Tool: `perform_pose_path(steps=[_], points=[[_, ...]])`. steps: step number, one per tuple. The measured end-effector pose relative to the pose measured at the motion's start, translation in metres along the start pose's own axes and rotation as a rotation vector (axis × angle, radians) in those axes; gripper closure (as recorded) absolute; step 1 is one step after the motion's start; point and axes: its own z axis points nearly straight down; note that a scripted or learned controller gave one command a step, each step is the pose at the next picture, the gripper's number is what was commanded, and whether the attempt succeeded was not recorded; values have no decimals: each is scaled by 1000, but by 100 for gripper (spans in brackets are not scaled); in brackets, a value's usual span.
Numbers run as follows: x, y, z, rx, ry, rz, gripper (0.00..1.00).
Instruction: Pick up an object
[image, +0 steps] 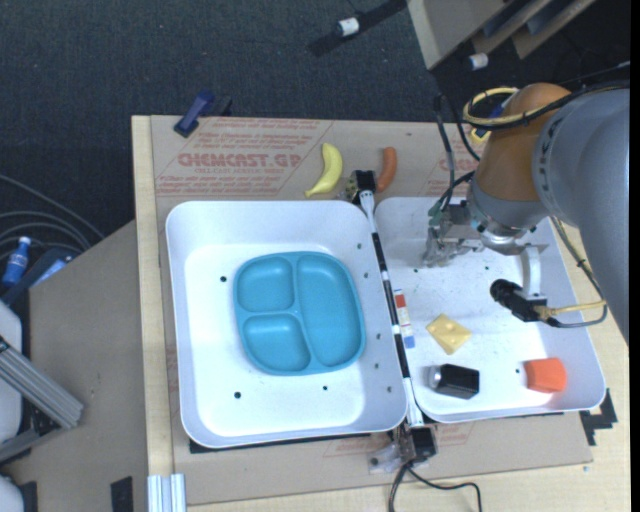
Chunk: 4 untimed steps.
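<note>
A divided plate (299, 310) lies in the left bin (190, 300) — three small objects (455, 380) in the right bin (575, 385).

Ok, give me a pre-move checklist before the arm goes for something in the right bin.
1. Targets present in right bin: yellow block, black box, orange block. Ok.
2. Targets apart from each other, room around each. Ok.
3. Pincer over the right bin's far end, above bare floor, not above any target. Not ok.
4. Pincer opening. Cannot tell.
5. Nothing seen held. Ok.
6. Blue divided tray sits in the left bin, out of the way. Ok.
</note>
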Motion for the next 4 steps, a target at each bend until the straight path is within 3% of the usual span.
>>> perform_pose_path(steps=[1,2,3,4], points=[[0,0,0,0,0,0,0],[-7,-52,11,3,0,1,0],[-12,-145,11,4,1,1,0],[-12,-145,1,1,1,2,100]])
